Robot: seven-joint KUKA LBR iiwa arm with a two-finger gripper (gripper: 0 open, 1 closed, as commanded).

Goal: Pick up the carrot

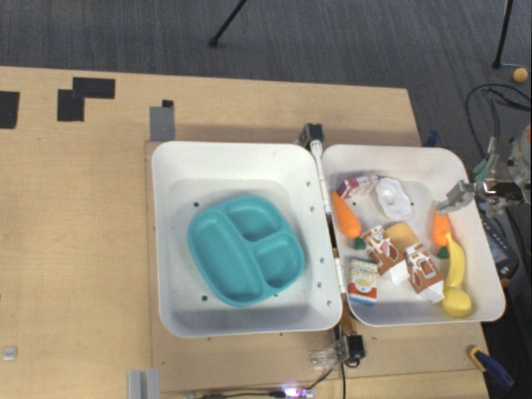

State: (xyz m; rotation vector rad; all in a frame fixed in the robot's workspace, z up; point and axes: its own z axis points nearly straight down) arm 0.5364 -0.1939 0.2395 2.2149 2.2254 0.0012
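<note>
The gripper (460, 194) hangs at the right bin's (490, 306) far edge; whether it holds anything cannot be told. The carrot (347, 215) lies by the divider, calling for a leftward reach.

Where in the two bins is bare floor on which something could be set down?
Left bin: bare strips ring the teal tray, widest along the far wall. Right bin: crowded with carrots, cartons and banana; one bare patch in its far right corner, by the gripper.
</note>
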